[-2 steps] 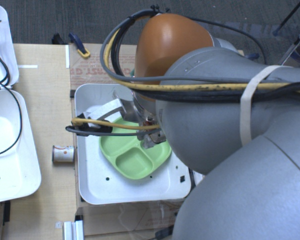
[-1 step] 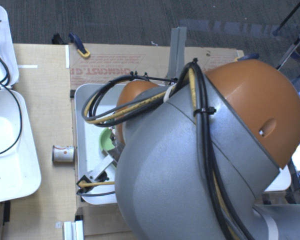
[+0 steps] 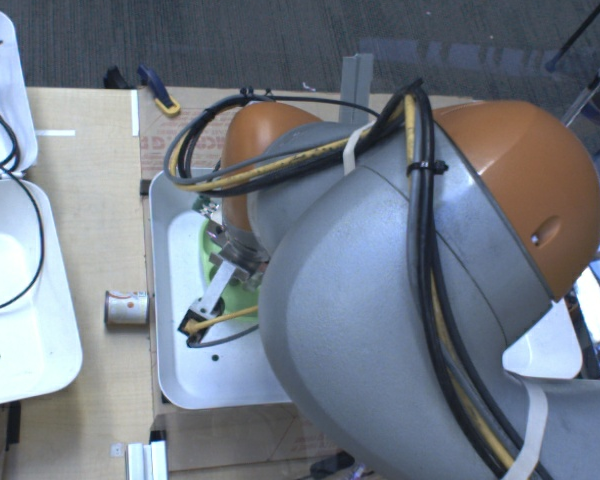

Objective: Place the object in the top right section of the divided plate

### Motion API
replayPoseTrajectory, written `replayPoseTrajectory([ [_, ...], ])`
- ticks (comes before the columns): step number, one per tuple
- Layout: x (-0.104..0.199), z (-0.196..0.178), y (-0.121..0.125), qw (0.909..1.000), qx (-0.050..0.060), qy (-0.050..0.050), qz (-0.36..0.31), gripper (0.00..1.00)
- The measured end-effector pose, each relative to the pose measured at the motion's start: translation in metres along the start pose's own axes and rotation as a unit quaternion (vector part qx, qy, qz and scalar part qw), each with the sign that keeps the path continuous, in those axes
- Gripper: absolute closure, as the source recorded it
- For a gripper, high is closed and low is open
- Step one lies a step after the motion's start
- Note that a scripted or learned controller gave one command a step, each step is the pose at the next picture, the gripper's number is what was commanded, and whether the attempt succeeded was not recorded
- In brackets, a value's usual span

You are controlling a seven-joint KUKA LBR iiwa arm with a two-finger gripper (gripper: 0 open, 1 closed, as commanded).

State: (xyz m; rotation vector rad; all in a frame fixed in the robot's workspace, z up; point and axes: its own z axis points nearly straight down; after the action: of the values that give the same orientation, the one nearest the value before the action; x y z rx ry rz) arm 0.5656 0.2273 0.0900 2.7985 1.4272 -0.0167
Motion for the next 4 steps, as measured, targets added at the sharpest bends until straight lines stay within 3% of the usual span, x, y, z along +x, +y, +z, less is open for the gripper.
replayPoseTrajectory([
  [1,0.008,-0.062,0.011,0.9996,-0.002,0.002,-0.03,1.0],
  [2,-0.075,-0.103,0.006,1.0,-0.001,0.002,0.003,1.0],
  [3,0.002,-0.036,0.011,0.9954,-0.002,0.002,-0.095,1.0],
  [4,-0.076,-0.07,-0.021,0.9973,-0.001,0.002,-0.074,1.0],
])
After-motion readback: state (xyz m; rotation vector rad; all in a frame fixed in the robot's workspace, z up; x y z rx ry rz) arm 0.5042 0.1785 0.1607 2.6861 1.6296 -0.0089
